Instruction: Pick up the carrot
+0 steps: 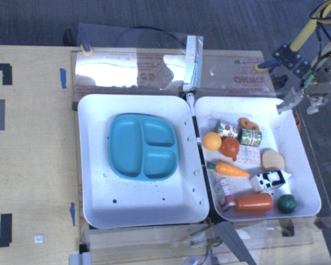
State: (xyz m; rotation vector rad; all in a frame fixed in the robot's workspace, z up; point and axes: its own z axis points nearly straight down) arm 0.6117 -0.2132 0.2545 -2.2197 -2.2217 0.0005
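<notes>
carrot in right bin, lying flat, green end toward the divider, between orange ball and red sausage. likely light, rigid, smooth plastic; best gripped across the thick middle. pincer at upper right rim, finger state impossible to tell.

Floor: dark grey carpet fills the top of the frame.
Bench: pale wood surface at left, with black corner marks and blue tape strips.
Back panel: clear glossy sheet behind the bins, catching bright glare.
Cables: yellow and black leads at upper right.
</notes>
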